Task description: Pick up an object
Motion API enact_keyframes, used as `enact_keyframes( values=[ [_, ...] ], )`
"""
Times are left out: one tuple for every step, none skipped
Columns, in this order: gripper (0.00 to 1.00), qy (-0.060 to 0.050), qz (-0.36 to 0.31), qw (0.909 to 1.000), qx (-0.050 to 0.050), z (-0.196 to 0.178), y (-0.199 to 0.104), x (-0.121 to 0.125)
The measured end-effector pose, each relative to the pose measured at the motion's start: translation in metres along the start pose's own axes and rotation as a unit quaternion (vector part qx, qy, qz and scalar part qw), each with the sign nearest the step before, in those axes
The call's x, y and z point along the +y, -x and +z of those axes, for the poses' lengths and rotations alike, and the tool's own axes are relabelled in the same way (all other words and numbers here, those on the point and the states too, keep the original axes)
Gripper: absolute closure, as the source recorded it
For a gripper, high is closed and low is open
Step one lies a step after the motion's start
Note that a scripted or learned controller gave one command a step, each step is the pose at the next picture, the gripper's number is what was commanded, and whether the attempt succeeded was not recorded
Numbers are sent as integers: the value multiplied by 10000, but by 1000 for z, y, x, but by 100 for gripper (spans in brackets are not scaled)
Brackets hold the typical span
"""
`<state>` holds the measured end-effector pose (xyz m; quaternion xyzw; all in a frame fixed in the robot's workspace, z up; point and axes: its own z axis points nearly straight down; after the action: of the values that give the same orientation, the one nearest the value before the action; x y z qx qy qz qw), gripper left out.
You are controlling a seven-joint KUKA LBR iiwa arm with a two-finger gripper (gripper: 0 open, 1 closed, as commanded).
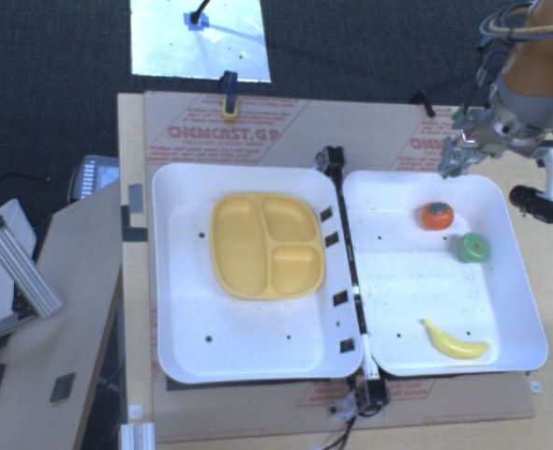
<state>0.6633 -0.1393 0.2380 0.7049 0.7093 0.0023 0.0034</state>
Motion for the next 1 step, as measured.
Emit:
enact_keyframes(
  values=[
    [100,-11,-3,10000,2,-30,0,2]
  ],
)
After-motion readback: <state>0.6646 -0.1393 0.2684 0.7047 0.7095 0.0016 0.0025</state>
